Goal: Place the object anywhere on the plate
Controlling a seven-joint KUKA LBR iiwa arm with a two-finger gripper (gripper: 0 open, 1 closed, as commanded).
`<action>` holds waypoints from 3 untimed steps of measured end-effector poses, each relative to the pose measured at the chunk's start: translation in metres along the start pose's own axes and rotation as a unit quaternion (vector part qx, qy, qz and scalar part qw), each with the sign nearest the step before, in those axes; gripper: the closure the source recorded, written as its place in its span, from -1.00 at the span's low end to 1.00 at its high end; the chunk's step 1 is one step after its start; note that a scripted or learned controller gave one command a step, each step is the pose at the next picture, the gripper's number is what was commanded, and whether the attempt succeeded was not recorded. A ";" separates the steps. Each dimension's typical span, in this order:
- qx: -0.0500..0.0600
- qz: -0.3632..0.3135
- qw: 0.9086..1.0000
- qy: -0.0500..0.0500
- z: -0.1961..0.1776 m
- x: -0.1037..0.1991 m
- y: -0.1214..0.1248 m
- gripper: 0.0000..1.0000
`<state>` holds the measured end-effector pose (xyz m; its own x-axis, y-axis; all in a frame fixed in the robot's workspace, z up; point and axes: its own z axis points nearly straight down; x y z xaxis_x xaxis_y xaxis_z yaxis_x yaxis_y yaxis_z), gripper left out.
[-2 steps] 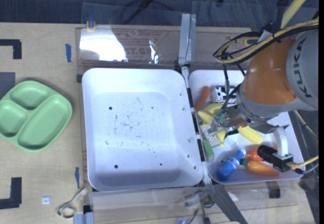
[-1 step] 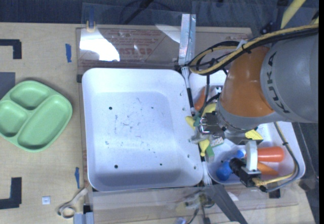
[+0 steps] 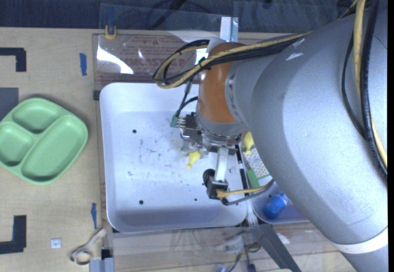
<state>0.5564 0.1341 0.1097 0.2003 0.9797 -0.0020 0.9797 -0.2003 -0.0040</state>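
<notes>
A green divided plate [image 3: 40, 140] lies on the wooden bench, left of the bins. My gripper [image 3: 196, 144] hangs low over the right half of the left white bin [image 3: 123, 215], under the orange wrist band. A small yellow object [image 3: 193, 157] shows just below the gripper, close to the bin floor. The wrist hides whether that object is gripped or only lies there. The plate is well to the left of the gripper, outside the bin.
The grey arm covers most of the right bin, where a blue object [image 3: 275, 205] and a yellow patterned packet [image 3: 253, 159] peek out. A clear plastic sheet [image 3: 154, 49] stands behind the left bin. Blue tape marks [image 3: 82, 63] sit on the bench.
</notes>
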 end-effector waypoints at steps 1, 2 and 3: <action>-0.007 -0.026 1.000 0.001 0.021 0.074 -0.016 1.00; -0.003 0.024 1.000 0.003 0.022 0.078 -0.008 1.00; 0.000 0.001 1.000 0.000 -0.022 0.075 -0.035 1.00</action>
<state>0.5369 0.2148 0.1313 0.2027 0.9792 -0.0028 0.9792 -0.2027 -0.0046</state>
